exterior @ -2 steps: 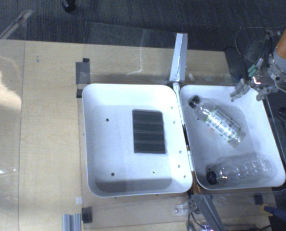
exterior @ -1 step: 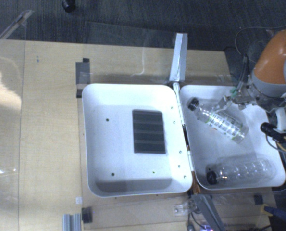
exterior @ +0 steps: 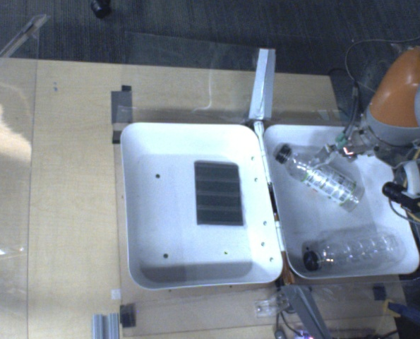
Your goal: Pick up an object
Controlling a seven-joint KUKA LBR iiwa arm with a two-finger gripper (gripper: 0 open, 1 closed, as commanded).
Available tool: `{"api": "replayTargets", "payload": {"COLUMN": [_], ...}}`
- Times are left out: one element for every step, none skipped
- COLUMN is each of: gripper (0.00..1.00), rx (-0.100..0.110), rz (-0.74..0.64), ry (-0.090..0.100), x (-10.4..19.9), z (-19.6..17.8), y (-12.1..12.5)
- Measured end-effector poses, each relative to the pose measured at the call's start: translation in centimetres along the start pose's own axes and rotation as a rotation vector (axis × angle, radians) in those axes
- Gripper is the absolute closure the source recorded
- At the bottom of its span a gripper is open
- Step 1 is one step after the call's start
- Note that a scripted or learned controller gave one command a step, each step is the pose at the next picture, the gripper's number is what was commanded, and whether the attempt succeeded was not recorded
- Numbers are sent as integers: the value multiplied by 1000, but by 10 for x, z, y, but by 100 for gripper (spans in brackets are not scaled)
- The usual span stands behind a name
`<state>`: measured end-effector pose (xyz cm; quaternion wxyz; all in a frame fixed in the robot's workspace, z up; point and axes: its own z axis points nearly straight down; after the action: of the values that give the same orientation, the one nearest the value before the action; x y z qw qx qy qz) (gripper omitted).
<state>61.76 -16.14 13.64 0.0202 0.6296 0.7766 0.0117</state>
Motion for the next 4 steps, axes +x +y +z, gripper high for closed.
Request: {"api": "replayTargets", "payload": {"gripper": [0,0,0,0], "rx": [27,30,-13,27], "rz": [-85,-116,-296,-590], "ry": [11,9,-25,22], "x": [-13,35,59,53], "z": [-4,48,31,-148], "y": [40,22,-32,-35]}}
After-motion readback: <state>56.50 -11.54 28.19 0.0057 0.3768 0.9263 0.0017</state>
